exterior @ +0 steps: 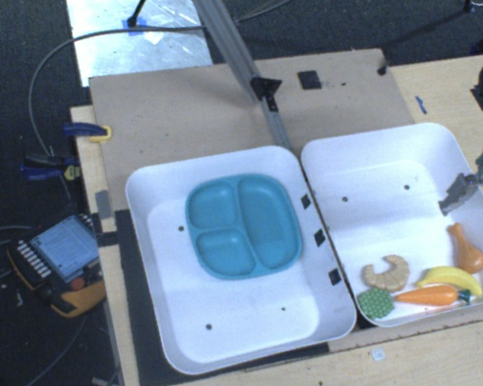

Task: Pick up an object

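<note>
The right bin (376, 174) holds several toy foods near its front edge: a tan croissant-like piece (386, 272), a green broccoli piece (376, 303), an orange carrot (427, 297), a yellow banana (450, 278) and an orange-brown drumstick (466, 249). My gripper (457, 193) reaches in over the right rim of that bin, just above and behind the drumstick. Nothing shows between its fingers.
The left bin (180, 317) holds a blue divided plate (244, 225). A grey pole (229, 38) slants across the back of the bench. Cables and a small device (61, 254) lie on the floor to the left.
</note>
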Motion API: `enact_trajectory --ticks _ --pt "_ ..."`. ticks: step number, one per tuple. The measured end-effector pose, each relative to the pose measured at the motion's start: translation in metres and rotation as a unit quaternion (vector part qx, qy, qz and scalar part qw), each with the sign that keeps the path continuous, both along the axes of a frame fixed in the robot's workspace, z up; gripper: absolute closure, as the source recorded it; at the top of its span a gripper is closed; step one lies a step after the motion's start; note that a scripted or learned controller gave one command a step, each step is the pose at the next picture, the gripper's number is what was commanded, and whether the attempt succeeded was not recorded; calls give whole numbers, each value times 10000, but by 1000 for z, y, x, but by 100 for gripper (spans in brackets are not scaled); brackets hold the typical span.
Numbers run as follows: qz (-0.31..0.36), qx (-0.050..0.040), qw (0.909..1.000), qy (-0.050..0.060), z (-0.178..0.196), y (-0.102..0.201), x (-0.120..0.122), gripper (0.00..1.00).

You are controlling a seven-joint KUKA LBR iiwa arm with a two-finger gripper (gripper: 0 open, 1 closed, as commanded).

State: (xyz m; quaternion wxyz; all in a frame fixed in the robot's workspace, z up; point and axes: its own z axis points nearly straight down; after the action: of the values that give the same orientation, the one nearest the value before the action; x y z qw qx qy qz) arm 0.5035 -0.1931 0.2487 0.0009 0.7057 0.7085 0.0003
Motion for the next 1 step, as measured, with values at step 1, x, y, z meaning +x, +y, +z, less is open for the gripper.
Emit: enact_trajectory --ticks 1 --pt "-13 3 10000 9 -41 -1 -2 0"
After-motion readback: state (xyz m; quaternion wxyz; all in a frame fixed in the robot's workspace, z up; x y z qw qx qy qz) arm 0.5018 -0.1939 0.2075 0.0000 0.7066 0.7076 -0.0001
